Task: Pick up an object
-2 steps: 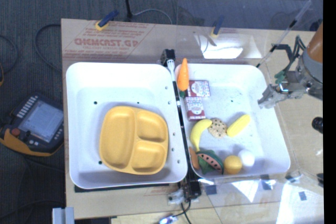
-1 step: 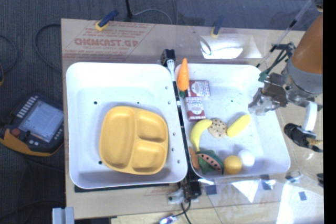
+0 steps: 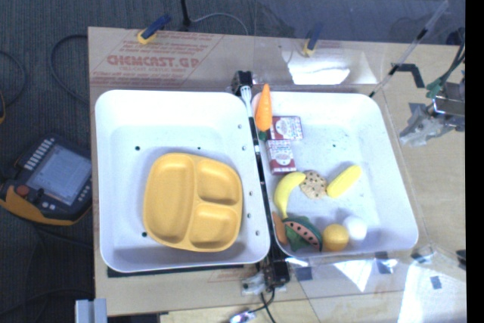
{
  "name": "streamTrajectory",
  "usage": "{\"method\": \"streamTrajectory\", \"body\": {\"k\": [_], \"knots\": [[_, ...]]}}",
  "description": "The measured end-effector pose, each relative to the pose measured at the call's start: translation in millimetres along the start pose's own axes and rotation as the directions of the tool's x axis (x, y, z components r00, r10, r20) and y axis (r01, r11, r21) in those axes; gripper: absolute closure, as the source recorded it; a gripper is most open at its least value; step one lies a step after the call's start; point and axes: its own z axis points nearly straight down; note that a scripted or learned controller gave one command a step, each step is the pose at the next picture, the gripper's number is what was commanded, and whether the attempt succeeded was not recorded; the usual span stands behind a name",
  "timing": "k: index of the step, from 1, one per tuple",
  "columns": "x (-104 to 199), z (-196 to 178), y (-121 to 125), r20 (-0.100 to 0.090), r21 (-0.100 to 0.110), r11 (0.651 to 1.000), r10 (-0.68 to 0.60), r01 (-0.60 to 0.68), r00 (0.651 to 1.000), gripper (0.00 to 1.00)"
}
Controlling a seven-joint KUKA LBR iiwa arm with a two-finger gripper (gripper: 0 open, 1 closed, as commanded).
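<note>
A: Where do the objects lie?
B: In the right bin (image 3: 378, 163): banana (image 3: 286, 191) at centre, carrot (image 3: 262, 108) above it, cookie (image 3: 312, 184) touching it, egg (image 3: 355, 228) lower right.
A: And the gripper (image 3: 432, 122)?
B: Outside that bin, right; its opening cannot be told.

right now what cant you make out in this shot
- Pincer: cut off at the camera view's right edge and blurred, so its state is unreadable.
- Two small cartons: print too small to read.
- Watermelon slice: lower end runs under the right bin's rim.
- Item by the cookie: too small to confirm what it is.
- Yellow tray: covers the left bin's floor.
</note>
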Motion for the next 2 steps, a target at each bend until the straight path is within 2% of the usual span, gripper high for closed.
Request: {"method": "streamTrajectory", "body": {"k": [1, 2], "knots": [[0, -9, 0, 0.001, 0.000, 1.000, -0.001, 0.001, 1.000, 1.00], [-15, -39, 5, 0.000, 0.000, 0.956, -0.293, 0.293, 0.956, 1.00]]}}
